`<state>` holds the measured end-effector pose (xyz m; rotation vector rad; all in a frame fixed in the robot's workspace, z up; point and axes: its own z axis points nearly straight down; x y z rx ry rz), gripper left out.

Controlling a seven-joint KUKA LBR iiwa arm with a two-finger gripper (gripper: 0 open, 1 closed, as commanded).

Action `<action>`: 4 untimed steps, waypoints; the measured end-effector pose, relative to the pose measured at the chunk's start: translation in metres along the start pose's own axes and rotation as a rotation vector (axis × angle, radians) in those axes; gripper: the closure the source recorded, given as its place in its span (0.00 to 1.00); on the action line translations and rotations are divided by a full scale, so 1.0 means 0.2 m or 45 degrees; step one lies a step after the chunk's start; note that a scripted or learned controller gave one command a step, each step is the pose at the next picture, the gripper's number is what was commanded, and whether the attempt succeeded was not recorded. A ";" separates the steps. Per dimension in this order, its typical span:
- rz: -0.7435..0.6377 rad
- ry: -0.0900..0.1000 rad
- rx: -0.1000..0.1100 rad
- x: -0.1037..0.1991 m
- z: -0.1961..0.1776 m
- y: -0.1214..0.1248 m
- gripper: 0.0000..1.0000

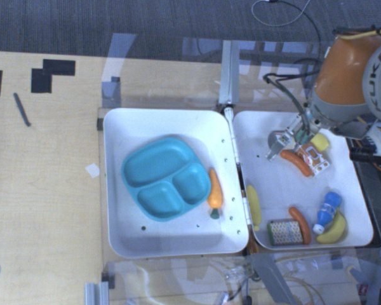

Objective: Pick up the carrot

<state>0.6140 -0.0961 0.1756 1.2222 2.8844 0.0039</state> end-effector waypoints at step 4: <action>0.516 0.002 0.003 0.00 0.27 -0.19 1.00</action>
